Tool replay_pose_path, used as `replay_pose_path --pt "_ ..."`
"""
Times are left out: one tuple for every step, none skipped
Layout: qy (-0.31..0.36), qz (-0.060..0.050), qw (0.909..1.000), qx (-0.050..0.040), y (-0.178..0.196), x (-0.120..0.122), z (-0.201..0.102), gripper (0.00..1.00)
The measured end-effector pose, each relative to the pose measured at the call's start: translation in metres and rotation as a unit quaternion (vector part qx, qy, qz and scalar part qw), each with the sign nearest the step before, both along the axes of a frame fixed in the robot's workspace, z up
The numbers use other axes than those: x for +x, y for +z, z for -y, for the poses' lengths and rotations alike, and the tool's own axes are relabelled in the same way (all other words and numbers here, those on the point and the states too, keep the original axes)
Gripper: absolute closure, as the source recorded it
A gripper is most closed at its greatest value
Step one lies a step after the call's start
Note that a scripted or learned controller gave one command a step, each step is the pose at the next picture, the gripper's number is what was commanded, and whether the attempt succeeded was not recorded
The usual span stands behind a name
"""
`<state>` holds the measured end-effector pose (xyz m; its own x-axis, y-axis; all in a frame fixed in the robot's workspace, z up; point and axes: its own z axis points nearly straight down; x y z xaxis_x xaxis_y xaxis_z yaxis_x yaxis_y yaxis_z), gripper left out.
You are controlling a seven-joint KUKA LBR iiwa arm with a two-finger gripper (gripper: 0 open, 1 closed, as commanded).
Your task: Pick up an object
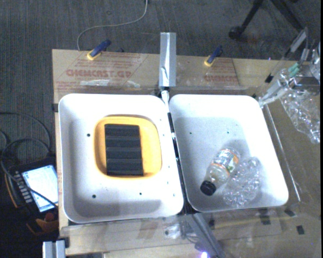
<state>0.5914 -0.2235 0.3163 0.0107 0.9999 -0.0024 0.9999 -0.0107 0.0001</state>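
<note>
A small bottle (220, 171) is seen lying on its side in the right bin (215, 98), its dark cap pointed toward the near left corner and its far side pressed against a crumpled clear plastic piece (243, 183). In the left bin (70, 144) a yellow tray (153, 144) lies flat, with a black ribbed block (124, 149) seated in it. Both bins are carried on a worktop (97, 71) with two blue clamps (98, 49) fixed at its far edge.

No object is lifted yet, so the approach is judged to be the step in hand. The bottle is taken as the fairest target. It is best approached from straight above and closed on across the labelled body, at right angles to its slanted axis, so that it is not rolled away. The grip is better placed toward the cap end, clear of the plastic, which would likely be crushed or dragged along.

Metal hardware at the view's right edge, possibly the gripper (304, 78), is half lost among clear wrapping (306, 112), well apart from both bins. Whether it is released or clenched cannot be told, and nothing is seen held by it.
</note>
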Motion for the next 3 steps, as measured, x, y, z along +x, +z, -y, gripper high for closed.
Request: replay_pose_path --pt "-0.056 -0.002 0.9985 0.0012 -0.141 -0.040 -0.021 0.00" --pt "-0.005 0.000 1.0000 0.0018 -0.222 -0.049 -0.029 0.00" --pt "-0.004 0.001 1.0000 0.0032 -0.214 -0.048 -0.031 1.00"
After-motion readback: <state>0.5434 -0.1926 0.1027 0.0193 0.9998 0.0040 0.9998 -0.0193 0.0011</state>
